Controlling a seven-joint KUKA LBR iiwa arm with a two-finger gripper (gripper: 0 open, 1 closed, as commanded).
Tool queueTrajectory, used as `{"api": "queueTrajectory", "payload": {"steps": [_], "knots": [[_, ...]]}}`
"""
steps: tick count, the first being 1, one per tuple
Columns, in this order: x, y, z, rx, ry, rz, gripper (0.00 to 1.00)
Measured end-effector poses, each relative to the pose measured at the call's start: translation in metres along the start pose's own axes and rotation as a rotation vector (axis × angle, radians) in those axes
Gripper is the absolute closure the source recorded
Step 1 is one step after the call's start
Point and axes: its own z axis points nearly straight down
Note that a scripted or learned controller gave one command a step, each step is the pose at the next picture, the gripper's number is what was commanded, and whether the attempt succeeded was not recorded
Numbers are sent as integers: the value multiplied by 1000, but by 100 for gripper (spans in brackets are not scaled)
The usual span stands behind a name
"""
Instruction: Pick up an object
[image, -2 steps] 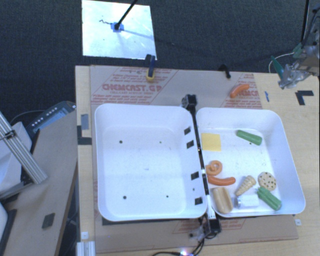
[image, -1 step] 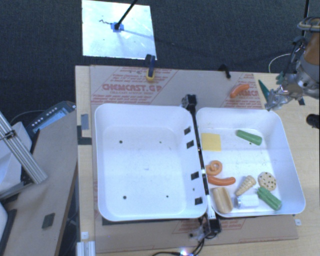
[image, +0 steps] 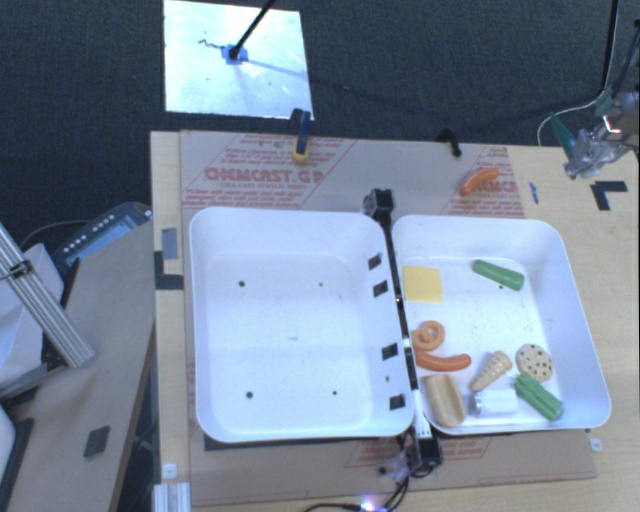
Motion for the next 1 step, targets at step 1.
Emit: {"api": "queueTrajectory", "payload": {"steps": [1], "knots": [[-1, -37, -112, -3, -1, 3, 100]]}}
